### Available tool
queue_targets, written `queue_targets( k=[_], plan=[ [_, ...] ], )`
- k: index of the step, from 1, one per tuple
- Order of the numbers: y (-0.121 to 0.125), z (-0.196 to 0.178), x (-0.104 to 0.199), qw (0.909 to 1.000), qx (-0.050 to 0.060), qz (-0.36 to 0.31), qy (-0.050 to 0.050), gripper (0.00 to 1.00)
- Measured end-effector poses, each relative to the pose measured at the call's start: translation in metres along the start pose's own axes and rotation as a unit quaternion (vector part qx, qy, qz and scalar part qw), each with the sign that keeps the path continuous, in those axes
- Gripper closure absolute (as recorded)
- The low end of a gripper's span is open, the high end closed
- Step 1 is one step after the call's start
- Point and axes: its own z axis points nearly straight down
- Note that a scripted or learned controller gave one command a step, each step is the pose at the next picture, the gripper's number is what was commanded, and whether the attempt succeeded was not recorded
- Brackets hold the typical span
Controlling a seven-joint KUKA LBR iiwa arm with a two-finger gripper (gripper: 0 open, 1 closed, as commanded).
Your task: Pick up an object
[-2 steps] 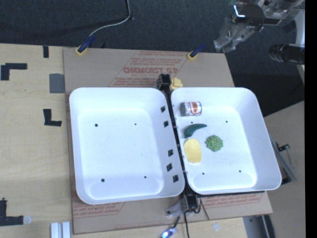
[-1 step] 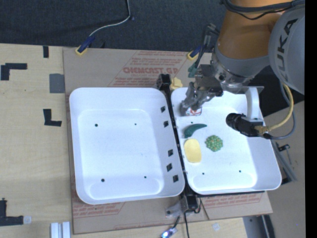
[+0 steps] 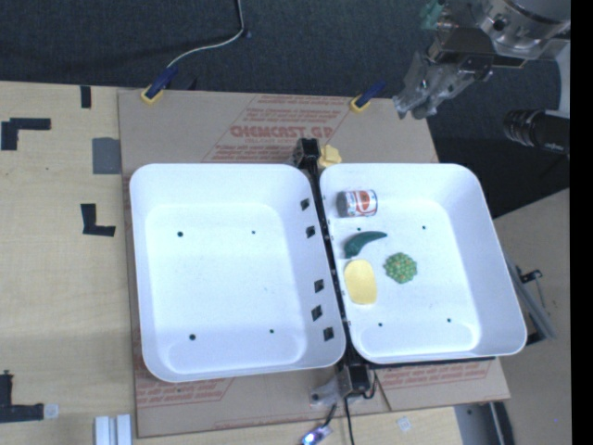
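The claw [image 3: 419, 100] hangs at upper right; I cannot tell its state. The can [image 3: 357, 203], pepper [image 3: 364, 242] and lemon [image 3: 360, 282] crowd the divider, risking a blocked grasp.

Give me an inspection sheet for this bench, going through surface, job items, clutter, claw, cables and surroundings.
Surface: two white bins, left bin and right bin, on a cardboard sheet.
Job's things: in the right bin, a small can, green pepper, yellow piece, green ball.
Clutter: nothing seen.
Claw: claw above the bench, beyond the right bin's far edge.
Cables: white cable at the back.
Surroundings: wooden bench, dark backdrop.
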Motion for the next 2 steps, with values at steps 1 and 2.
queue_targets(
  k=[1, 2],
  plan=[
    [-0.075, 0.115, 0.034, 0.9999, 0.017, -0.001, -0.001, 1.00],
    [-0.053, 0.035, 0.142, 1.0000, 0.006, -0.005, 0.002, 1.00]
  ],
)
